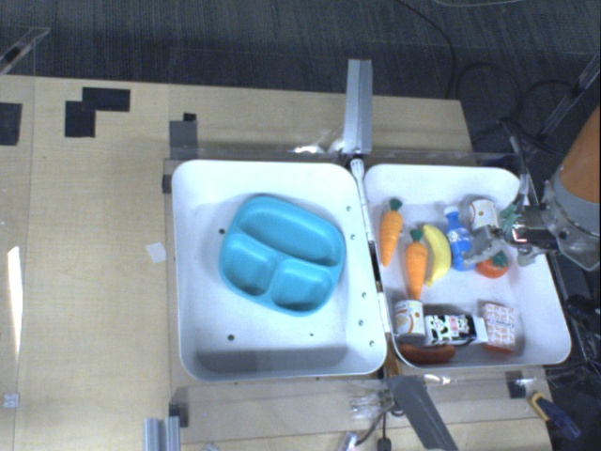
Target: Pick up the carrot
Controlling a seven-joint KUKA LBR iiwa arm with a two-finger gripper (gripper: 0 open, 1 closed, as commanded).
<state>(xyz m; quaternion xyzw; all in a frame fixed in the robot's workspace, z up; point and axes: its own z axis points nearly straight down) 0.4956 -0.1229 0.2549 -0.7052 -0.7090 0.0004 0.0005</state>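
Two orange carrots with green tops lie in the right bin (540, 346). One carrot (390, 234) is by the bin's left wall; the other carrot (415, 262) lies just right of it, against a yellow banana (437, 252). My gripper (500, 241) reaches in from the right edge and hangs low over the bin's right side, above a red-orange round item (492, 267). It is well to the right of both carrots, with the banana and a blue item (458, 243) in between.
A white can (482, 213) lies beside the gripper. Along the right bin's front sit a small tin (408, 317), a black-and-white carton (449, 327), a pink box (499, 325) and a dark red piece (432, 351). The left bin (197, 280) holds a blue divided plate (281, 254).
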